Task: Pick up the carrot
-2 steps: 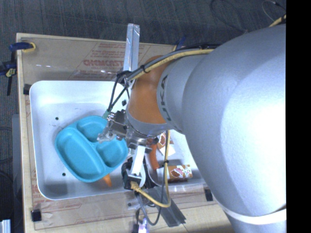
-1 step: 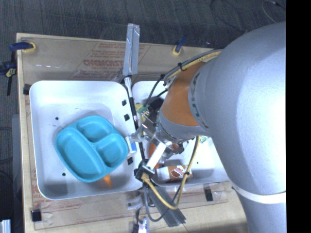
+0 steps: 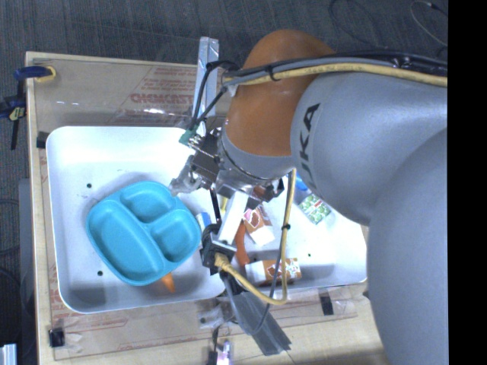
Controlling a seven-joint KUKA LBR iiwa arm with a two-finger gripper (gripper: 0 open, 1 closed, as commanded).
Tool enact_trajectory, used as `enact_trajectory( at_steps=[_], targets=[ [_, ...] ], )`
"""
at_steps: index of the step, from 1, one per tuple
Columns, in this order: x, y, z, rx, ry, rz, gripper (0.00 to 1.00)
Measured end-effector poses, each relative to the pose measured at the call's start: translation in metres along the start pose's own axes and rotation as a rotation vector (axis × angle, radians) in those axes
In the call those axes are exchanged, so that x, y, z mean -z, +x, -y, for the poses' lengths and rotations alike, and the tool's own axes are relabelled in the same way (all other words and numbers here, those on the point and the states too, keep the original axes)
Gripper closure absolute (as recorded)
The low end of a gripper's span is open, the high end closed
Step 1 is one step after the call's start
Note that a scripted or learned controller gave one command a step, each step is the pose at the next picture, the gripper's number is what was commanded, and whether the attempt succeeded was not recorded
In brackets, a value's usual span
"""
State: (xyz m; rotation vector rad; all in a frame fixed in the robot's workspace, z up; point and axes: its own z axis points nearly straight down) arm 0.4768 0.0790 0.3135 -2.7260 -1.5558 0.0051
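Carrot [image 3: 167,283] is my reading of the small orange tip that peeks out at the near rim of the blue divided plate [image 3: 141,230], in the left bin [image 3: 65,204]. Most of it is hidden under the plate's edge, so I cannot make out its length or which way it lies. The plate sits tilted across the bin floor and appears to rest partly on top of the carrot.

The end effector [image 3: 190,179] hangs over the far right corner of that same bin, just beside the plate's upper rim and near the wall shared with the right bin [image 3: 342,258]. The wrist and the bulk of the arm cover it too much to tell whether it is released or clenched, and nothing can be seen held in it.

The carrot is therefore on the opposite side of the plate from the end effector, toward the near wall of the bin and a little to the left in the view, with the plate's right compartment between them.

To do the step well, the approach should probably pass over the plate, not push through it, and come down on the exposed orange end close to the bin floor. The main risks I judge are closing on the plate's rim instead, or sliding the carrot further underneath. The small cartons [image 3: 278,268] in the right bin lie well clear of that path.
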Motion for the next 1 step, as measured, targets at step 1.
enact_trajectory(
  at_steps=[1],
  targets=[
    [-0.0342, 0.0601, 0.0368, 0.238, 0.003, 0.004, 0.00]
  ],
)
